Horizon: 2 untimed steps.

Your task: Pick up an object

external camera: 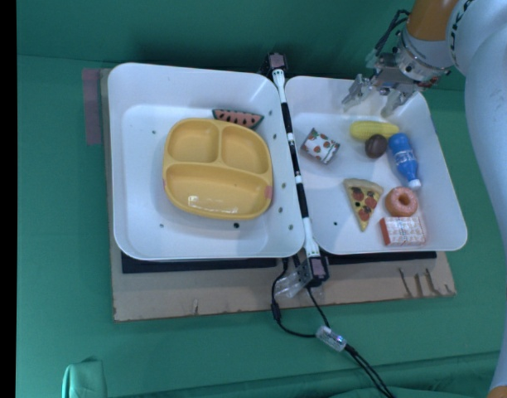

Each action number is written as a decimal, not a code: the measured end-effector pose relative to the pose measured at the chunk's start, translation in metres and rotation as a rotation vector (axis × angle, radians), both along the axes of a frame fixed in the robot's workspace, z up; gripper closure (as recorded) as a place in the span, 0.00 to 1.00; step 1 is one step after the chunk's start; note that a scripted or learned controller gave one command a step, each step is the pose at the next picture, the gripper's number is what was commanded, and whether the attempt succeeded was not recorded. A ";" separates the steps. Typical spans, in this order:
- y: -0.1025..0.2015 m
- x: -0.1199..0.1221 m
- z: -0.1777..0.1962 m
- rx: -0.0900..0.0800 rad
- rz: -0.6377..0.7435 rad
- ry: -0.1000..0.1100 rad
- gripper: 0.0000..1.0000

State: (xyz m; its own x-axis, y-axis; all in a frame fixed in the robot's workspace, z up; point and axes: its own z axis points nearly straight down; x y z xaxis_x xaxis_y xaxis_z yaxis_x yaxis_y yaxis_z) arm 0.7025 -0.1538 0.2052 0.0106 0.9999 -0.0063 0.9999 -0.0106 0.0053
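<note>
My gripper point(374, 97) hangs over the far edge of the right bin point(452, 222), fingers spread open with nothing between them. Just below it lie a yellow banana-like piece point(373, 128) and a brown round piece point(375, 146). Beside those a blue bottle point(405, 160) lies on its side. Nearer the front are a pizza slice point(363, 201), a glazed donut point(401, 201) and an orange cracker box point(403, 230). A small strawberry-print can point(320, 146) rests at the bin's left side.
The left bin point(137, 222) holds a yellow divided tray point(218, 169) with a watermelon slice point(238, 118) at its far edge. A black-and-white bar point(293, 160) runs between the bins. Cables point(320, 326) trail off the front of the cardboard base.
</note>
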 end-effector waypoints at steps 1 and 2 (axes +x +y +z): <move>-0.014 0.001 -0.011 0.018 0.014 0.005 0.00; -0.005 -0.001 -0.013 -0.002 0.007 0.005 0.00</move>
